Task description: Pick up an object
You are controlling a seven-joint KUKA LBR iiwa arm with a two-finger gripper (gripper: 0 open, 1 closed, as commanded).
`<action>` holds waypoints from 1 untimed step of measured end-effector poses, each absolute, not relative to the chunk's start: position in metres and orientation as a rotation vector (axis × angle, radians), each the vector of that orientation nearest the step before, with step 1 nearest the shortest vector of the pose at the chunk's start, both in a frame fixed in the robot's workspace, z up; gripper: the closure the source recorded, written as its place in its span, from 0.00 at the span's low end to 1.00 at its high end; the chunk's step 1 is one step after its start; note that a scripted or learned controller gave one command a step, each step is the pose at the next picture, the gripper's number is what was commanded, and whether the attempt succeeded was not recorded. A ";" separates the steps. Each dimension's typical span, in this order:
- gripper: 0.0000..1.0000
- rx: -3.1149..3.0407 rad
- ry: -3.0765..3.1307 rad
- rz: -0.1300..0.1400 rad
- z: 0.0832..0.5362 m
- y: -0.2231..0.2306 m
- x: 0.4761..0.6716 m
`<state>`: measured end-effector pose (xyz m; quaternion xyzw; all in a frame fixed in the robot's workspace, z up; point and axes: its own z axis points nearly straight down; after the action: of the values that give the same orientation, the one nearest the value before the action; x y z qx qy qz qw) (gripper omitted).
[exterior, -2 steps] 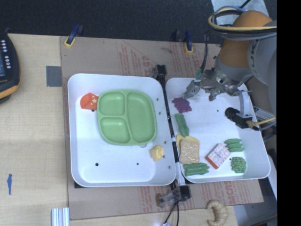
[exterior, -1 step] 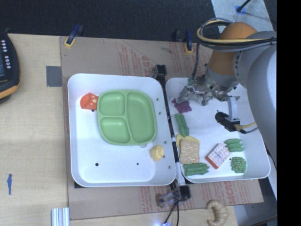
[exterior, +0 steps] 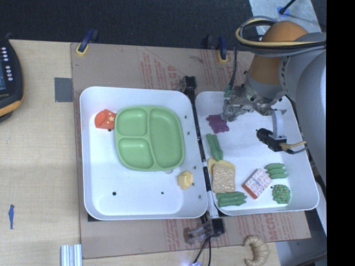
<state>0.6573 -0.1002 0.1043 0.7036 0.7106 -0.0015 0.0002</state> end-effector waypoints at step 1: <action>0.00 2.210 2.233 -0.006 0.104 -0.100 0.657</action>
<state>0.6571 -0.1002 0.1037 0.7034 0.7108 -0.0019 0.0000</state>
